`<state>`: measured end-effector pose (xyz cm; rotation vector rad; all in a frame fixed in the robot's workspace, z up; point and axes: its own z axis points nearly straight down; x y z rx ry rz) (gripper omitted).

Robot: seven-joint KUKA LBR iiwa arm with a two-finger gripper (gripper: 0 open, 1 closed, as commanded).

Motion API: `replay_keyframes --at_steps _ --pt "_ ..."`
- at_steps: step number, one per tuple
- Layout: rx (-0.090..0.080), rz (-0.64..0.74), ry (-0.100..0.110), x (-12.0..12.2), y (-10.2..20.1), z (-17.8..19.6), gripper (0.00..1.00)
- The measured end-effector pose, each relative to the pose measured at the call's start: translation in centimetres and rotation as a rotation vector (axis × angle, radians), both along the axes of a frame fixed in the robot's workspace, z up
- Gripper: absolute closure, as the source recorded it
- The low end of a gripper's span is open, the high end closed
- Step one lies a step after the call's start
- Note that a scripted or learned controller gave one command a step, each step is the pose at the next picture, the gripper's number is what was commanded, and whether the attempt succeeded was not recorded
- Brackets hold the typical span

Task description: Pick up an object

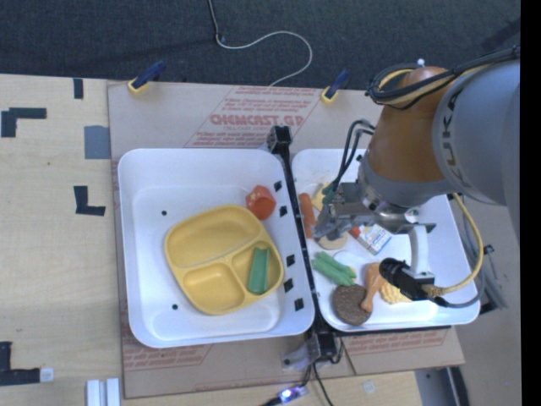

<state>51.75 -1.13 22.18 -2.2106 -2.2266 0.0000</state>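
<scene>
Arm hangs low over the right bin (461, 227), jaws (331, 222) near its left wall; can't tell their spread. Carrot (306, 214) hugs that wall, green piece (333, 269) just below.

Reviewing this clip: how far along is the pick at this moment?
Done: the gripper is low over the right bin, near the carrot and green piece. In hand: nothing visibly between its fingers. Left: grasp and lift. The yellow tray sits in the left bin.
</scene>
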Motion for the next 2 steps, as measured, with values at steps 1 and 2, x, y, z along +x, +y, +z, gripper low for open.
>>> replay_keyframes --at_steps 1,2 --pt "-0.003 -0.007 0.002 -1.3 -0.4 -0.7 1.00" --pt "-0.003 -0.006 -0.002 -1.3 -1.3 0.7 1.00"
